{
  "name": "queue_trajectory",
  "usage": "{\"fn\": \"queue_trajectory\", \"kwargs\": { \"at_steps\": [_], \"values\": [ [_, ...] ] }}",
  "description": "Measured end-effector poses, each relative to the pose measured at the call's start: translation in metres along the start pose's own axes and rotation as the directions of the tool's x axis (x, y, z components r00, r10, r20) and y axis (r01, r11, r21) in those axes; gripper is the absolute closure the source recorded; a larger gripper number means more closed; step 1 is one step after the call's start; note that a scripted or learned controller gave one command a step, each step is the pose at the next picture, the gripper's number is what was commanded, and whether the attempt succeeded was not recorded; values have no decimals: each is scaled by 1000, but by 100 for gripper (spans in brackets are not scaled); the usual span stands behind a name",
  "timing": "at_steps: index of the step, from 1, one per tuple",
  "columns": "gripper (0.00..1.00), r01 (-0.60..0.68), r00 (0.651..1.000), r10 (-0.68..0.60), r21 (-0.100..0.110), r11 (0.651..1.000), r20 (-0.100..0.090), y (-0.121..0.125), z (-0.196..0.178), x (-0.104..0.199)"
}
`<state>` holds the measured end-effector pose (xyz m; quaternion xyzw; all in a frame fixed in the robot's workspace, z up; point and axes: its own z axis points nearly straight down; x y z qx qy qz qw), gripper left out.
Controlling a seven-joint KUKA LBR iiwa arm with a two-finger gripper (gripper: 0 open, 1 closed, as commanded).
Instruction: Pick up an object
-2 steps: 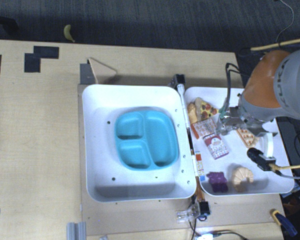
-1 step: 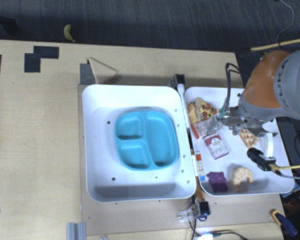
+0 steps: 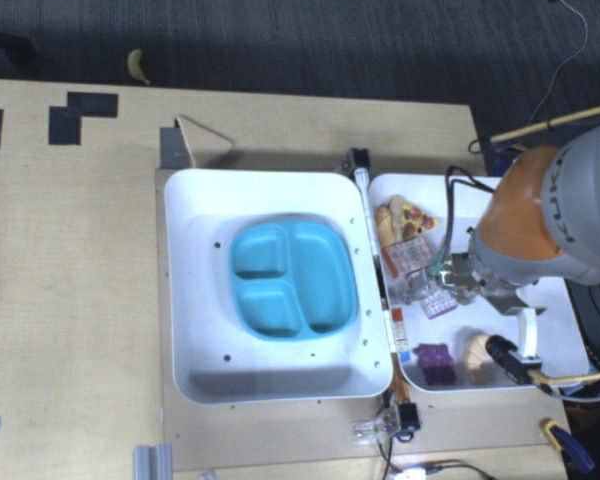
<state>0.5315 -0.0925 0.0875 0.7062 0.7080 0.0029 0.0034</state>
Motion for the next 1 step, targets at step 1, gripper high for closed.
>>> {"fn": "queue_trajectory", "kwargs": {
  "at_steps": [1],
  "values": [
    [100,2,1000,-2,-5,1000,1,2,-11,0]
  ]
}}
